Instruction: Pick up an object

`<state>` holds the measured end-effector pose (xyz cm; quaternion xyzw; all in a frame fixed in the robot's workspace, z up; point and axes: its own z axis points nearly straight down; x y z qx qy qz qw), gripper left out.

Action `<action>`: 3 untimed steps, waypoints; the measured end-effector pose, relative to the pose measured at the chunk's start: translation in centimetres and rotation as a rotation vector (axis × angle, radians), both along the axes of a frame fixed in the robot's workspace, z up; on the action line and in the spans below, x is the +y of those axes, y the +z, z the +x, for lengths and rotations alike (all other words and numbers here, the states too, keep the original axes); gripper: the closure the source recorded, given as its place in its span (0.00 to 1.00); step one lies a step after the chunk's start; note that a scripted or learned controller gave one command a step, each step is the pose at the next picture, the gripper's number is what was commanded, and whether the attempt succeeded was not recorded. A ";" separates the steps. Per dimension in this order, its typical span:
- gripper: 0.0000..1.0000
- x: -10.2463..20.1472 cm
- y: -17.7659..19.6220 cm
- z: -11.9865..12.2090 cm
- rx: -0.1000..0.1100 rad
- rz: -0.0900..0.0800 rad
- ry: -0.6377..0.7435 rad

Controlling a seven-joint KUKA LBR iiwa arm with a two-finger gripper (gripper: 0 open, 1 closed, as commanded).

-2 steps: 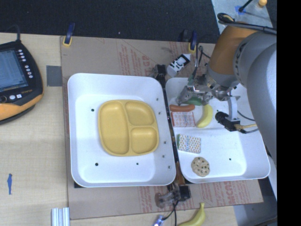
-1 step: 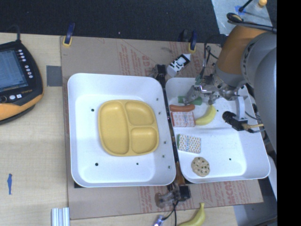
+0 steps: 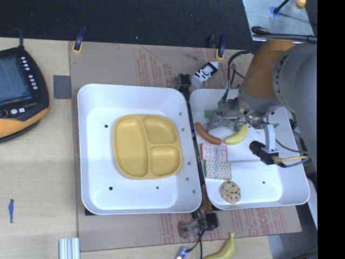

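Pale wooden worktop [image 3: 38, 171] with a brown cardboard sheet under two shallow white bins; the grey arm reaches into the right-hand white bin [image 3: 280, 190].

The hand [image 3: 229, 112] sits low at that bin's 11 o'clock corner; whether it is open or closed I cannot tell. Just at its 4 o'clock lies a small yellow banana [image 3: 236, 136], at 7 o'clock a reddish-brown sausage [image 3: 207, 134], then a patterned cloth square [image 3: 216, 162] and a round speckled cookie [image 3: 230, 191]. The left-hand white bin [image 3: 97, 190] holds a yellow sectioned plastic plate [image 3: 146, 145].
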<state>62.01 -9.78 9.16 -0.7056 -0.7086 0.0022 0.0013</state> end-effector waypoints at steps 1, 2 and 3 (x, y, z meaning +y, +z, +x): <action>0.00 -0.3 0.0 3.6 -0.002 0.002 0.000; 0.00 -6.7 0.1 3.6 -0.003 0.001 -0.002; 0.00 -3.0 0.1 -5.4 0.001 0.001 0.000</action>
